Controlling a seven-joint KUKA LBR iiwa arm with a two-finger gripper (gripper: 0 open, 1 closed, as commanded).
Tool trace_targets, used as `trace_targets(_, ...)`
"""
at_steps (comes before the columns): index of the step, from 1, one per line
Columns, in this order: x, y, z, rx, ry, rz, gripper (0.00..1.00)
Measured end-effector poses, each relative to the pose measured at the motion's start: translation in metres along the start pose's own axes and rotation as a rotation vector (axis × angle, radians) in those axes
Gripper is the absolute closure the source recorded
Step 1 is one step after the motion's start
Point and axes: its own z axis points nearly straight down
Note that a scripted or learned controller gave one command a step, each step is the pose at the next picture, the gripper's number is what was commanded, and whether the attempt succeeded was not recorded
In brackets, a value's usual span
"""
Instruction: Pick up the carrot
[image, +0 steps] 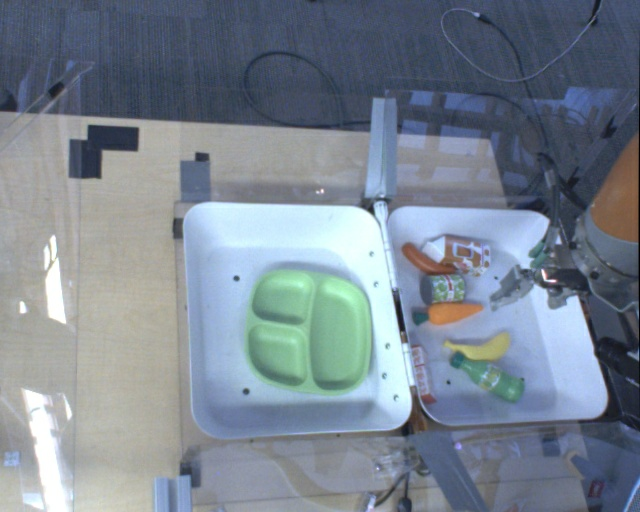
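Carrot (452, 313) lies in right bin (570, 395), centre-left, touching can (444, 289) at its 12 o'clock. Gripper (512, 286) hovers at carrot's 2 o'clock, fingers parted, holding nothing. You close across carrot's middle, clear of can.

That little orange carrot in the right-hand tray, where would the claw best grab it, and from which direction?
Probably across the thick middle of the carrot, coming straight down from above. It lies flat, pointing left to right, so the gripper would close across its narrow width. A small can sits close behind its left part and a banana lies in front, so the right half seems to offer more room.
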Motion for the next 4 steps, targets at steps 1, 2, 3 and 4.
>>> trace_targets(1, 0.03, 0.047, 0.109, 0.0, 0.0, 0.044, 0.0)
trace_targets(2, 0.04, 0.045, 0.154, -0.009, 0.0, 0.084, 0.0)
trace_targets(3, 0.041, 0.048, 0.143, -0.015, 0.001, 0.082, 1.0)
trace_targets(4, 0.05, 0.041, 0.051, -0.002, -0.001, 0.093, 1.0)
